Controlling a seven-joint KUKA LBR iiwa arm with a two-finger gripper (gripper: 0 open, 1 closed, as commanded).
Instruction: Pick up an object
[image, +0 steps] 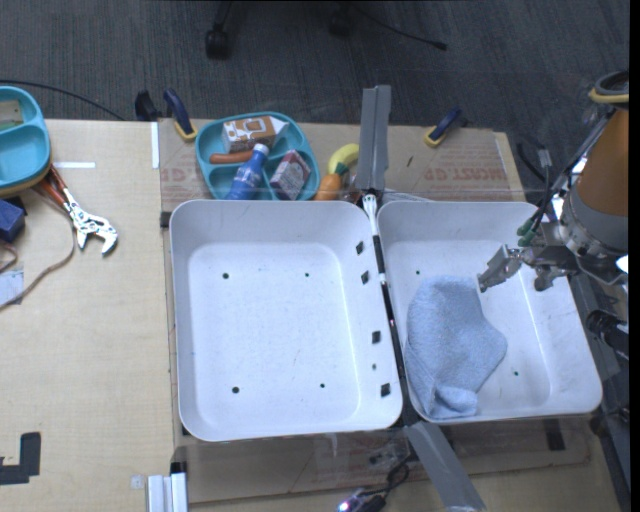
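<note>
**Cloth sits down-left of my gripper, nothing grabbed yet**

Quick rundown, left side first. Out on the bench there's a wrench (88, 226) lying loose, and behind the bins a teal tray (212, 172) stuffed with odds and ends, none of which I care about. The left bin (190, 300) has no object in it for me to go after.

The right bin (560, 390) is where it's at. A grey-blue cloth (452, 345) lies crumpled on its floor, hugging the left wall of that bin. Its long axis runs roughly front to back, from about mid-bin toward the near edge, where it bunches into a thicker fold.

My gripper (520, 266) hangs above the far right part of the same bin, just past the cloth's upper right corner. The two fingers look spread apart with nothing between them, so I'm holding zilch.

So the whole thing comes down to this: the cloth is down and to the left of my tool, close by. My guess is I need to slide that way and drop onto the bulk of it, not the thin edge.
</note>
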